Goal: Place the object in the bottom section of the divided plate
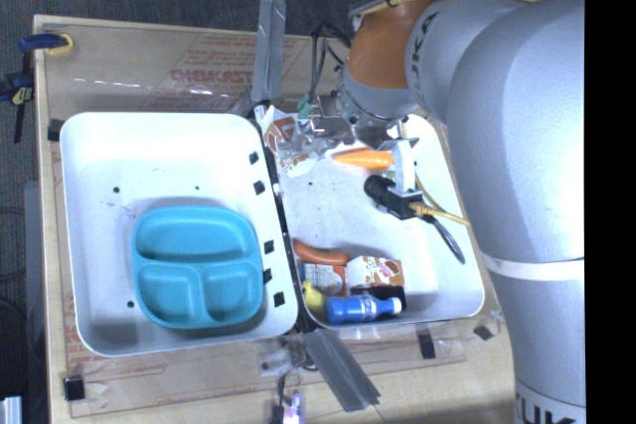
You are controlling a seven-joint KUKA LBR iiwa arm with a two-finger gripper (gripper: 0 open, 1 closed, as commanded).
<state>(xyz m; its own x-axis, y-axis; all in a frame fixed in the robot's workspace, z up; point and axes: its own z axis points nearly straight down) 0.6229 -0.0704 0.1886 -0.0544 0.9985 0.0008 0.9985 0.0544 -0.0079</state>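
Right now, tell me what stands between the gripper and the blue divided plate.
The gripper is over the far end of the right bin, beside the orange carrot. The blue divided plate lies in the left bin. Between them rise only the two bins' adjoining walls, lined with black clips.

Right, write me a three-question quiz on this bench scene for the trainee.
1. True or false: the blue divided plastic plate lies in the bin on the view's right.
2. Which thing lies nearest the pincer? A) the orange carrot; B) the blue plastic bottle with a white cap; C) the blue divided plastic plate.
3. Fill in: the plate has ___ compartments.

Key
1. False: it lies in the white bin on the view's left.
2. A.
3. Three: one wide, two small.
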